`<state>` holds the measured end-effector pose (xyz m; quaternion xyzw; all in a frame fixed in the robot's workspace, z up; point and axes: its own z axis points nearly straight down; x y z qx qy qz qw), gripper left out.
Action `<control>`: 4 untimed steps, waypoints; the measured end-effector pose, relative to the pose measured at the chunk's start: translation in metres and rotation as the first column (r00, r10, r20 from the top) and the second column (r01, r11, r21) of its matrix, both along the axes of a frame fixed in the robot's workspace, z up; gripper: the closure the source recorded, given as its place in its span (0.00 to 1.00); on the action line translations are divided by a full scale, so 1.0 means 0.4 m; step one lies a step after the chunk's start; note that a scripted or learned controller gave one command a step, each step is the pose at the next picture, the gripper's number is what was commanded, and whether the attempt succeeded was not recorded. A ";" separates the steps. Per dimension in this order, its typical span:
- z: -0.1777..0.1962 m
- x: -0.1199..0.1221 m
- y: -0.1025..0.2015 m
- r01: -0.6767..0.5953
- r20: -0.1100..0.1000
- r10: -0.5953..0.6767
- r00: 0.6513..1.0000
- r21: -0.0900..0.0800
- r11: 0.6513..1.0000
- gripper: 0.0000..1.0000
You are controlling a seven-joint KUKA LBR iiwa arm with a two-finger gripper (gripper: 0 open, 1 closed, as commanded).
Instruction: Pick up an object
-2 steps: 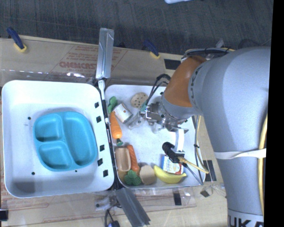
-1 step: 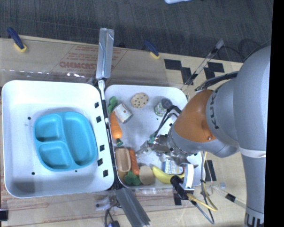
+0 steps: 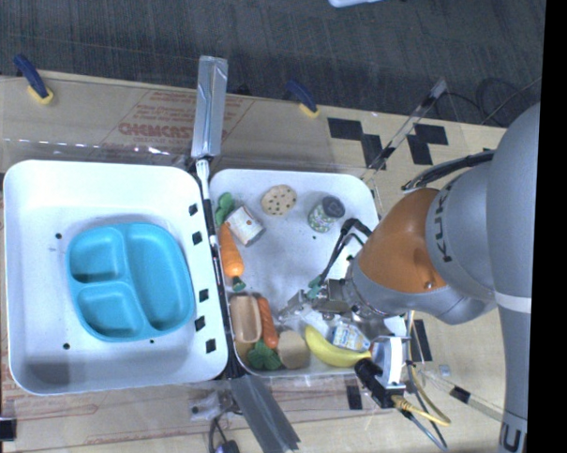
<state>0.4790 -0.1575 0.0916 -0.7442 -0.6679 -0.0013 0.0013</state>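
The right bin (image 3: 295, 179) holds several items. At the back lie a cookie (image 3: 278, 200) and a small jar (image 3: 325, 213). Along the left wall are a pale can (image 3: 247, 227), an orange carrot (image 3: 231, 252) and a hot dog in a bun (image 3: 246, 320). A banana (image 3: 332, 351) lies at the front, beside a tan block (image 3: 294, 352) and a green leafy piece (image 3: 264, 358). My gripper (image 3: 305, 304) hangs low over the bin's front half, just above and left of the banana. Nothing shows between its tips.
The left bin (image 3: 41, 187) holds a blue divided tray (image 3: 129, 280). A green piece (image 3: 225, 207) sits in the right bin's back left corner. The grey arm with its orange band (image 3: 406, 254) covers the right bin's right side. Clamps and cables line the bench edges.
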 end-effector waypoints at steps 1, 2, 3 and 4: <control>0.002 0.001 -0.102 0.554 0.001 -0.554 0.832 0.001 0.832 0.00; 0.001 0.002 -0.106 0.552 -0.001 -0.552 0.834 0.003 0.834 0.00; 0.000 -0.002 -0.110 0.422 -0.006 -0.422 0.907 0.002 0.907 0.00; 0.247 0.148 -0.049 0.387 0.001 -0.387 0.922 -0.001 0.922 0.00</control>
